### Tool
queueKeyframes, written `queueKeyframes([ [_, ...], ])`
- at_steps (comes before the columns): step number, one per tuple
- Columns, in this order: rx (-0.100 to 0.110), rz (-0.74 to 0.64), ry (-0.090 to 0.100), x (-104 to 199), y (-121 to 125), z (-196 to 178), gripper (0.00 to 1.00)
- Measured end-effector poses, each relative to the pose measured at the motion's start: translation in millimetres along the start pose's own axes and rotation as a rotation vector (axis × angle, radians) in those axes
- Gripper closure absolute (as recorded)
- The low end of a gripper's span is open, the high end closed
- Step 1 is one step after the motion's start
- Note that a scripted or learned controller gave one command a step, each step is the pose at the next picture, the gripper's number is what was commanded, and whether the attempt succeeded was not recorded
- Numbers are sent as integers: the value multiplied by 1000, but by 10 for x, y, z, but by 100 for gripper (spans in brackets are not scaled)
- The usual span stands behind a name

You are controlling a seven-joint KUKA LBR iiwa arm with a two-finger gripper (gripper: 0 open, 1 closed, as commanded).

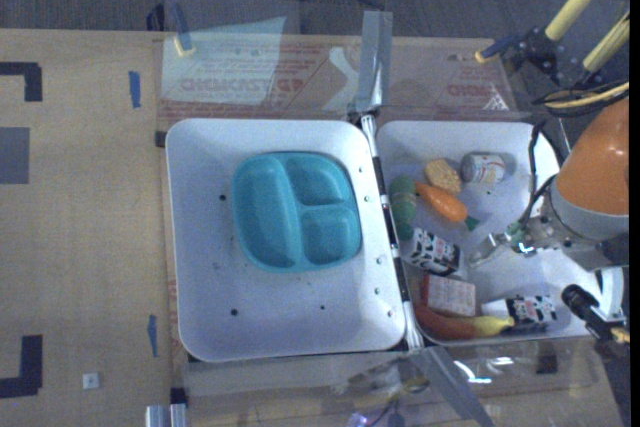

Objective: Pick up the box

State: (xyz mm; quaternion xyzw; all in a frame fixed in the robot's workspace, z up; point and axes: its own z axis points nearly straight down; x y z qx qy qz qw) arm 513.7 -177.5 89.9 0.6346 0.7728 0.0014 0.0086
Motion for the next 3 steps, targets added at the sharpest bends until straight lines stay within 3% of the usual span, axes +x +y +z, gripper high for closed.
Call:
queueKeyframes([
  [2, 0, 0, 1, -1, 0, 0, 0],
  [3, -2, -19, 4, 741, -159, -18, 0],
])
